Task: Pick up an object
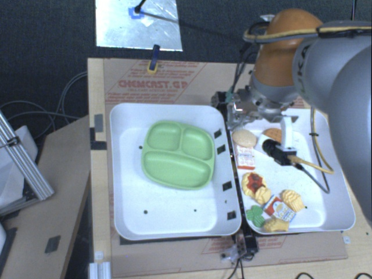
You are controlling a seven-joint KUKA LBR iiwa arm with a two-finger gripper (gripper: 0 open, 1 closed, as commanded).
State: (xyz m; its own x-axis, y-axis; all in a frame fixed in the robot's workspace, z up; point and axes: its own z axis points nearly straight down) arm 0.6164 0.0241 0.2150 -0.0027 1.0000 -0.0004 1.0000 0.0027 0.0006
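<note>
Camera view has the grey arm (331,68) covering the right bin's (334,214) far right corner. Its claw (238,112) sits low at that bin's far left corner; whether it is wide or narrow cannot be told. In the left bin (125,214), a green tray (177,154) leaves bare floor all round. Small toy foods (264,193) crowd the right bin's left side.

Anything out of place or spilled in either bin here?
Nothing stands out. The green tray lies flat in the left bin; the toy foods sit loosely in the right bin, none over the rim.
</note>
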